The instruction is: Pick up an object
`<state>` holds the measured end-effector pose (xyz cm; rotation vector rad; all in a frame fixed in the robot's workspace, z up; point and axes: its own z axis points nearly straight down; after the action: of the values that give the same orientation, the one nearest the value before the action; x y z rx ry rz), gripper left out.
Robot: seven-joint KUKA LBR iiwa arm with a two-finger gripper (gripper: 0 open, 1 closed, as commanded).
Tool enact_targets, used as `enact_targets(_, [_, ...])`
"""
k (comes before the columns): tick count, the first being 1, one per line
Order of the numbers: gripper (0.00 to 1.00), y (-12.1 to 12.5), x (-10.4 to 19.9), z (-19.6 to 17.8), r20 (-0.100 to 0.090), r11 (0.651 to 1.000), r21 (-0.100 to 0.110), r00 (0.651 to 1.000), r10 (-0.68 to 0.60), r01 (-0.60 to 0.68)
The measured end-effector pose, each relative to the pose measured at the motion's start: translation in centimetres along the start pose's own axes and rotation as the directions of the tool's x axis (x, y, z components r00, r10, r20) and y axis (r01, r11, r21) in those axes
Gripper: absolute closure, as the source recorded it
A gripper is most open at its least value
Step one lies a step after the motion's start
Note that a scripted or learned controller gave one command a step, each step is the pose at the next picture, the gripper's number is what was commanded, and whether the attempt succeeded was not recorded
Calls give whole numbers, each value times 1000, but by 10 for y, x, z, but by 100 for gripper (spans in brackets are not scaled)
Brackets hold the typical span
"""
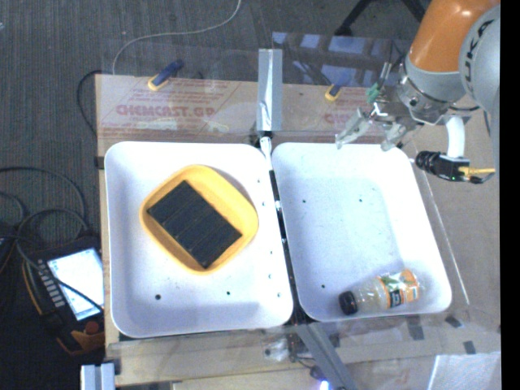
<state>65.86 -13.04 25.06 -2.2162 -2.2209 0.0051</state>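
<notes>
**Camera view: gripper poised above right bin as bottle lies in near corner**

Camera view, looking down at a slant on the worktop, shows two shallow white bins side by side. The grey arm with its orange band reaches in from the right, and its gripper hangs over the far edge of the right bin, fingers spread wide apart with nothing between them.

A small bottle with a black cap and a printed label lies on its side in the near right corner of the right bin, cap pointing toward the left bin, well apart from the gripper. It rests close to the bin's near wall.

The left bin holds a yellow tray with rounded corners, turned at an angle, carrying a dark ribbed rectangular pad inside it.

Two clamps with yellow and blue handles, left clamp and right clamp, sit at the far side of the worktop. A tablet with a lit screen lies on the carpeted floor to the left, beside black cables.
</notes>
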Motion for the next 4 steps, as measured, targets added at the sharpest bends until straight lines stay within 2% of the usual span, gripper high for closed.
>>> enact_targets(1, [0, -56, -35, 61, 1, 993, 0, 993, 120, -120])
enact_targets(2, [0, -97, -84, 57, 1, 982, 0, 982, 188, -188])
enact_targets(3, [0, -162, -77, 155, -10, 955, -4, 955, 296, -296])
enact_targets(4, [0, -165, -12, 100, -1, 928, 1, 928, 373, -373])
